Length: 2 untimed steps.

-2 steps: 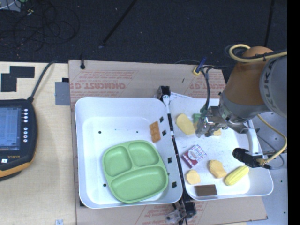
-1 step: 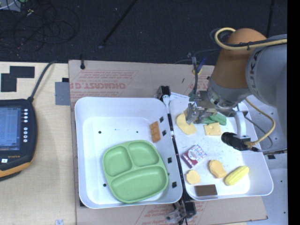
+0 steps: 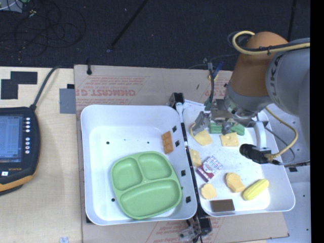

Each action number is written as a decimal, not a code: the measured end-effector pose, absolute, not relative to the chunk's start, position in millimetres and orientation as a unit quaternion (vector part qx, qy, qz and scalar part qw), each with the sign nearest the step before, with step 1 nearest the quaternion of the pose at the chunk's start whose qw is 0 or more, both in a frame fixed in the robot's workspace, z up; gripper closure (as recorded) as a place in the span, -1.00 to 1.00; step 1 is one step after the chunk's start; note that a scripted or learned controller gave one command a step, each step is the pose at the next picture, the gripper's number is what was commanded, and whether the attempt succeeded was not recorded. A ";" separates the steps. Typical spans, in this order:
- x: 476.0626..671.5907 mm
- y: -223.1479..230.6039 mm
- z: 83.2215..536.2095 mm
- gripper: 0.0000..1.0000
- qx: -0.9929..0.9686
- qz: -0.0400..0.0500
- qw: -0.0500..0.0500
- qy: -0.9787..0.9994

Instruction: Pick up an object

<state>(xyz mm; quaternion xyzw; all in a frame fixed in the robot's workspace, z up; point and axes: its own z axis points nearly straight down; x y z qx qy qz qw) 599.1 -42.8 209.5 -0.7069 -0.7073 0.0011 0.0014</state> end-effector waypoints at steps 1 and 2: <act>580.5 -94.8 88.8 -1.00 -0.711 0.005 -0.002 -0.704; 644.9 -95.2 88.5 -1.00 -0.708 0.002 -0.004 -0.707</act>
